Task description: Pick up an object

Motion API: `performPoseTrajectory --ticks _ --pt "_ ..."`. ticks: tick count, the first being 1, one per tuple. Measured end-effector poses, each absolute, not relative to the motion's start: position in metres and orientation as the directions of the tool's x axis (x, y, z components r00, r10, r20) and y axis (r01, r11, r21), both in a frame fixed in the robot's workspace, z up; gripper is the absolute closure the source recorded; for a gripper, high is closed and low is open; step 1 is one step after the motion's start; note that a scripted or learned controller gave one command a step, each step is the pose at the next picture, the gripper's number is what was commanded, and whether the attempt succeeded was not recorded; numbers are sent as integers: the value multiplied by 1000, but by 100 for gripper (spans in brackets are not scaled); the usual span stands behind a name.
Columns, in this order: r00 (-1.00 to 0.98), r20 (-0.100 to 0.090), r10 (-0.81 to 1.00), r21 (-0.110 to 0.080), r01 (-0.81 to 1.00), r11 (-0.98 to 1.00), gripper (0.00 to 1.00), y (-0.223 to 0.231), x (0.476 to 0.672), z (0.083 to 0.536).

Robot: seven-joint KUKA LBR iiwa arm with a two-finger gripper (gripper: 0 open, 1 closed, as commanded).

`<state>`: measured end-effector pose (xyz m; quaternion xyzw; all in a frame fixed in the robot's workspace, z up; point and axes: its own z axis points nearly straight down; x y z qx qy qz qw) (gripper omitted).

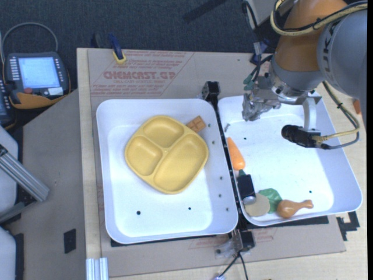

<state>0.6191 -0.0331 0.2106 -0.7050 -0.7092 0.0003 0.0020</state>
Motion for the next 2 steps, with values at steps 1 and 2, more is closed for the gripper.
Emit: performPoseTrajectory --ticks 1,2 --pt "-5 2 1000 -2 1000 5 100 18 608 227" --pt "-4 1 1000 -3 1000 4 100 68 600 218"
